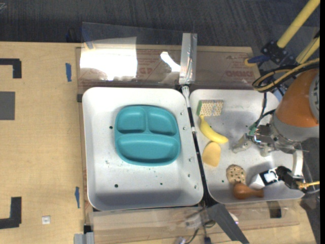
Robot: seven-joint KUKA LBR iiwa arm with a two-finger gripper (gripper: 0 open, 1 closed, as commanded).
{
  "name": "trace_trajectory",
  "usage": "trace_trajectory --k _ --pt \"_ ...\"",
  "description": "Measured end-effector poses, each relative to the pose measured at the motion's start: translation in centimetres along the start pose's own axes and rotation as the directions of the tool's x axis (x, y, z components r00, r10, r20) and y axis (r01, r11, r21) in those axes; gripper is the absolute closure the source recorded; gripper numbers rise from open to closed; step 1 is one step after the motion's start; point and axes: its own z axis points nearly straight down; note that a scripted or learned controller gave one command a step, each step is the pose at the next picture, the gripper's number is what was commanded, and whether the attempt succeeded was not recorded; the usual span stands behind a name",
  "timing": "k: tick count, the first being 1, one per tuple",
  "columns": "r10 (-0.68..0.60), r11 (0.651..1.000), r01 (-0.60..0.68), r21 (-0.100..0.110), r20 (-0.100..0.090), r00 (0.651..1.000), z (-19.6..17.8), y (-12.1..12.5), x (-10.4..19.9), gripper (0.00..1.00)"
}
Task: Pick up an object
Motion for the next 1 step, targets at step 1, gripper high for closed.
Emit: trace_trajectory --k 1 --pt "-0.082 0.997 0.082 -0.005 0.002 0.997 -11.63 -4.49 -5.3 0.0"
